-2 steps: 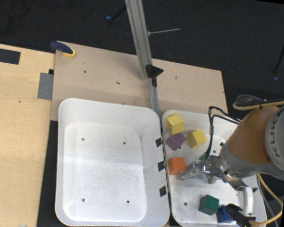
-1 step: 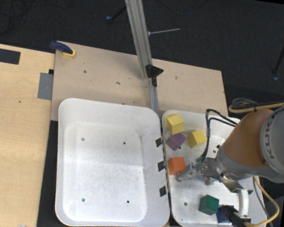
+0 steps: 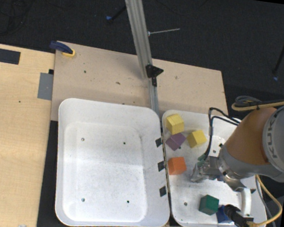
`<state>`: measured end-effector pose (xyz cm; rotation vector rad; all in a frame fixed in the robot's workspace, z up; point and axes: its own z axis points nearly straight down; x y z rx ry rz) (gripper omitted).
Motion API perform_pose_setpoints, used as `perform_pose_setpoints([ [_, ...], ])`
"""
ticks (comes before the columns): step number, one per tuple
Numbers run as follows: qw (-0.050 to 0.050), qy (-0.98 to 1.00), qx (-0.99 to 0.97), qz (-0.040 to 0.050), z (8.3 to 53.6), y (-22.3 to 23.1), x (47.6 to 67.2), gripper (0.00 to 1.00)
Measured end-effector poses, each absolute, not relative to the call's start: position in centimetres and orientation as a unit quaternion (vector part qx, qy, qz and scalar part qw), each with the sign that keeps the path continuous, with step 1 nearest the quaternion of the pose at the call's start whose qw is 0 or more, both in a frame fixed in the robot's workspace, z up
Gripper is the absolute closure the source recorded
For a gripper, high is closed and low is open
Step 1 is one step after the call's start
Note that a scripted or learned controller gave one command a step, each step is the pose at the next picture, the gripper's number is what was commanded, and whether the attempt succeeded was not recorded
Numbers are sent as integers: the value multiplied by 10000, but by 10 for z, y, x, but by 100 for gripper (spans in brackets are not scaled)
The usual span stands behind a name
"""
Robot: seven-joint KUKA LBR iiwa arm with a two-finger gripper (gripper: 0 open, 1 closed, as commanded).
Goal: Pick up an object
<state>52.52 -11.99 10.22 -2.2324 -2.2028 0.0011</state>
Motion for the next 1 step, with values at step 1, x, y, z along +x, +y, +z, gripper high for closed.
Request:
perform_pose_setpoints([
  [1, -7, -7077, -7065, -9, 159, -112, 530, 100],
])
